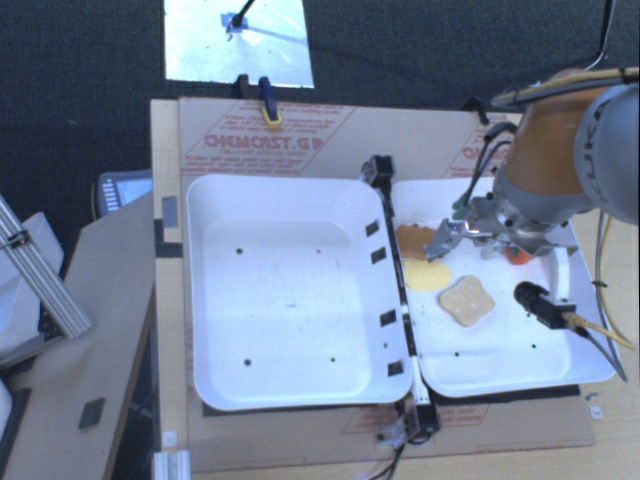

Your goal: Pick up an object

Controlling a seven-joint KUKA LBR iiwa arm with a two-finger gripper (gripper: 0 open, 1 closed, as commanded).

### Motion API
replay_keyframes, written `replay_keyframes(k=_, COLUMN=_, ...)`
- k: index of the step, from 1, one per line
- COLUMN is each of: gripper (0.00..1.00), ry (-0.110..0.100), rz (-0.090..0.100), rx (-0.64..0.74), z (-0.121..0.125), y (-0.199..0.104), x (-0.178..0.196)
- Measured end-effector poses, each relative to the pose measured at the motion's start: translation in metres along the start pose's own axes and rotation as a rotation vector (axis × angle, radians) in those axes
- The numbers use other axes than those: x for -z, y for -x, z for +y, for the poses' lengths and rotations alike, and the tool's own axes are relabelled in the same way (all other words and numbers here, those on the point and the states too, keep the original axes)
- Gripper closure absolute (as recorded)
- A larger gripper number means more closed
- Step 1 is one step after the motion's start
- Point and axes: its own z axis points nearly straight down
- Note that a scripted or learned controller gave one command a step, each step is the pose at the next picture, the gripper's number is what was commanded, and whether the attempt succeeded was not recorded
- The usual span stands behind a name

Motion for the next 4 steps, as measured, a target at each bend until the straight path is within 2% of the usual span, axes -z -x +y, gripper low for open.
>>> replay_keyframes(k=1, gripper=0.00, ry=0.009, rz=0.000, rx=0.012, z=0.037, y=-0.065, x=0.001)
replay_keyframes(k=2, gripper=1.00, ry=0.008, rz=0.000, rx=0.007, z=0.036, y=-0.061, x=0.012)
replay_keyframes(k=3, gripper=1.00, ry=0.013, rz=-0.003, rx=-0.005, z=-0.043, y=0.011, x=0.104)
replay_keyframes(k=4, gripper=1.00, ry=0.007, rz=0.002, rx=0.013, z=-0.035, y=-0.068, x=0.098)
